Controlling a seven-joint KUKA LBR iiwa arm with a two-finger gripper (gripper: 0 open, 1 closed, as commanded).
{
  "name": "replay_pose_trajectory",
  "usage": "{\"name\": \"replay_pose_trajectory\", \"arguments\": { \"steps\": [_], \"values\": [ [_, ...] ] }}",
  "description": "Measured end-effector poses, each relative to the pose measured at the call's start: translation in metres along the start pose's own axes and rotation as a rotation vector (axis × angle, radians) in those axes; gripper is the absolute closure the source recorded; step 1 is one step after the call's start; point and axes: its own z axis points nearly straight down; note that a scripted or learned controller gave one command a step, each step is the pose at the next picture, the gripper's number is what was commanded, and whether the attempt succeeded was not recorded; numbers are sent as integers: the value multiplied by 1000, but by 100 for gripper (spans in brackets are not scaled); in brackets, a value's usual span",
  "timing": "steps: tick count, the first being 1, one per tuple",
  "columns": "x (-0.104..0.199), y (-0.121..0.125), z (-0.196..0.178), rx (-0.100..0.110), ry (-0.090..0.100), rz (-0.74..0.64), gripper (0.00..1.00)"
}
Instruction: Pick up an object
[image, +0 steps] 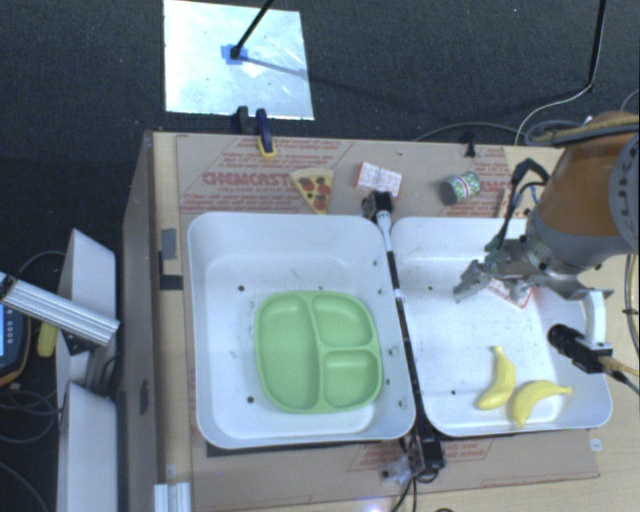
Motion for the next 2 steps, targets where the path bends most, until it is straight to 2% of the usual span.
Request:
{"name": "replay_pose_trajectory", "arguments": {
  "steps": [1,2],
  "values": [
    [-67,-55,-26,0,-1,1,0],
    [-55,-62,7,1,0,1,0]
  ]
}}
